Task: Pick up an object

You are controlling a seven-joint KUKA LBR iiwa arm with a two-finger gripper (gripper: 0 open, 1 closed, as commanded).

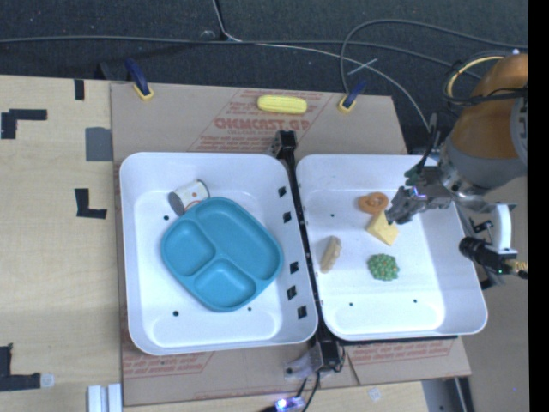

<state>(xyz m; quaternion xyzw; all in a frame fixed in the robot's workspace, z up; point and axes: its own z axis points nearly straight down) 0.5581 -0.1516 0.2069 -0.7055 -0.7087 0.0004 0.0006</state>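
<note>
1. The claw [401,209] hangs low over the right bin [446,316], toward its upper right part. The thing nearest it is a yellow wedge [383,228] that looks like a toy piece of cheese, lying just below and to the left of the claw tip, touching it or nearly so.
2. The wedge's long axis runs on a slant from upper left to lower right, roughly crossways to the line of the claw's reach.
3. Just above the wedge sits a small orange ring-shaped piece [373,202], close on the claw's left. A green knobbly piece like broccoli [383,267] lies below the wedge, and a tan oblong piece [330,252] lies well to the left, near the divider between the bins.
4. I cannot tell whether the claw is spread or closed: it reads as a dark cluster, and nothing can be seen held in it.
5. The arm [485,144] comes in from the right, its orange band high at the frame's edge, the grey wrist bent down and leftward so the claw points toward the wedge.
6. My judgement: the wedge is the likely target, and a short drop down and left would bring the claw over it; the ring's closeness risks a bump.
7. The left bin [137,256] holds a blue divided tray [221,252].
</note>
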